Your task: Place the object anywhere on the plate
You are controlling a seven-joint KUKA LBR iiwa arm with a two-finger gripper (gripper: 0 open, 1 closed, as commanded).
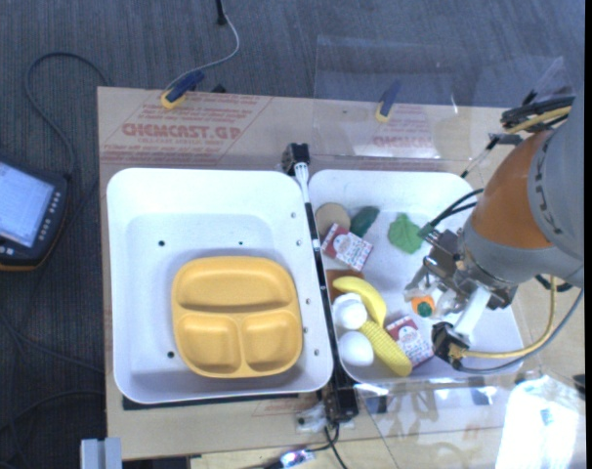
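hovering my gripper (435,306) over the right bin (443,186), grip state unreadable. plate (237,314) sits in the left bin (140,223). risk: crowded toys may cause a missed grab.

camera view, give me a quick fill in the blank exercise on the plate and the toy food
The yellow plate lies in the ____ bin.
The plate has ____ compartments.
The banana lies in the ____ bin, beside two white eggs.
The arm wears an ____ band.

Missing words: left; three; right; orange
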